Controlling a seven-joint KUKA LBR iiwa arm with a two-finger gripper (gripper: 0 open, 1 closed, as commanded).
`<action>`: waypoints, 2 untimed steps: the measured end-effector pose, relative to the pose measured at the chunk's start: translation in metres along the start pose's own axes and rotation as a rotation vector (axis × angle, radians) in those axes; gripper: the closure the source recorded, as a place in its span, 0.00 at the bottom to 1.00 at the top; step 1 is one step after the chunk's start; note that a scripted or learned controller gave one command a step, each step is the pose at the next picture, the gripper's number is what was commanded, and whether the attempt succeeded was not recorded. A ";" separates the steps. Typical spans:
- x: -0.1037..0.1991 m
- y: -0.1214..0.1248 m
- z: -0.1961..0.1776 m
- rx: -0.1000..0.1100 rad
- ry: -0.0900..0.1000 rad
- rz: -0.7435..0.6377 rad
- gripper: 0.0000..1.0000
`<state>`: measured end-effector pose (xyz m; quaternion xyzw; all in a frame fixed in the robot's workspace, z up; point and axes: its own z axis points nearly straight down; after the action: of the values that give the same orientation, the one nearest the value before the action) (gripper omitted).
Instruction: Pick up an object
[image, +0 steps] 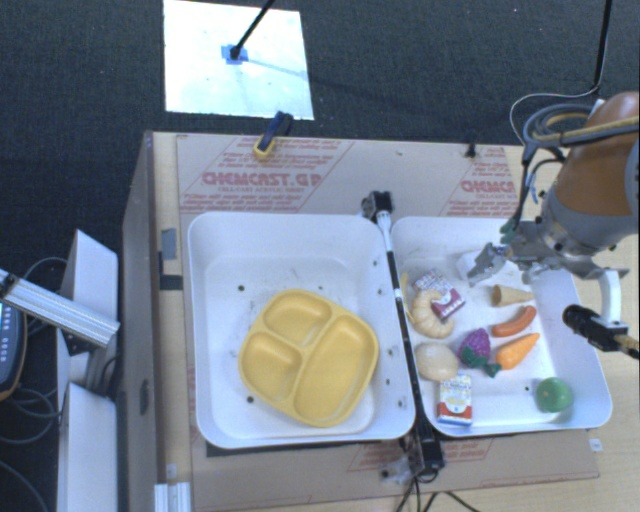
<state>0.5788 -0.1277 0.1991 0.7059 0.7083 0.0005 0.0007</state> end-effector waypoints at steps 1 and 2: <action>0.014 -0.010 0.115 0.000 0.000 0.002 0.00; 0.013 -0.048 0.115 0.001 0.000 0.002 0.00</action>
<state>0.5311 -0.1152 0.0841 0.7067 0.7076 0.0002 0.0001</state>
